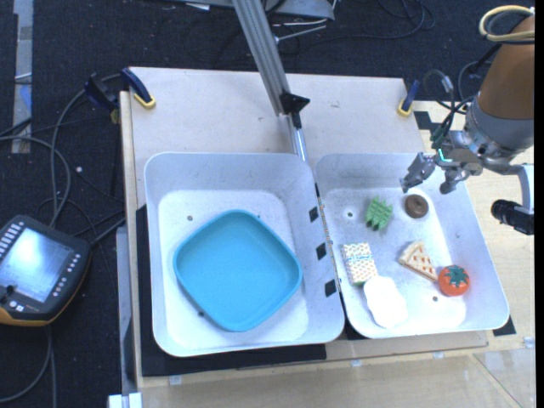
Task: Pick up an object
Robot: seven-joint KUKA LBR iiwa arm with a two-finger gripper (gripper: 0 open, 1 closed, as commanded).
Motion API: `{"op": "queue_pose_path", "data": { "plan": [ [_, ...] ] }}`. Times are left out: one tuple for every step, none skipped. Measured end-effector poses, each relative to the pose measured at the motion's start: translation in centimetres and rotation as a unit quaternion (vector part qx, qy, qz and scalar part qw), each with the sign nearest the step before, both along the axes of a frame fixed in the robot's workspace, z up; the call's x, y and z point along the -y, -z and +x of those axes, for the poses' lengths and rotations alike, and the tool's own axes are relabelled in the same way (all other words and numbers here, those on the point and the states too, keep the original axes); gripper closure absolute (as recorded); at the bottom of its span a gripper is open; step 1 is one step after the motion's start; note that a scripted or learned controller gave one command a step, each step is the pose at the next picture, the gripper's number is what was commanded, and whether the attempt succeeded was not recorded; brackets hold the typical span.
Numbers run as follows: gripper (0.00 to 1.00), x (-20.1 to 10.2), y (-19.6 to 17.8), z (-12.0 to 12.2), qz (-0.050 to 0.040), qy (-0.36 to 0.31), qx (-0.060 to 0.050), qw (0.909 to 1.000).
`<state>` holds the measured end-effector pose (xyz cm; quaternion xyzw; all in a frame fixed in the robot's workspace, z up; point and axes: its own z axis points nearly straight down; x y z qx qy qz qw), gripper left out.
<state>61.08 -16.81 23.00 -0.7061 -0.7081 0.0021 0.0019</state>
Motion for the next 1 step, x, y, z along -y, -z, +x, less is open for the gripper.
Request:
{"op": "queue_pose_path", "data": {
  "plan": [
    [0.00,0.00,0.00,0.00,0.0000,0.000,0.000,1.0000]
  ]
}}
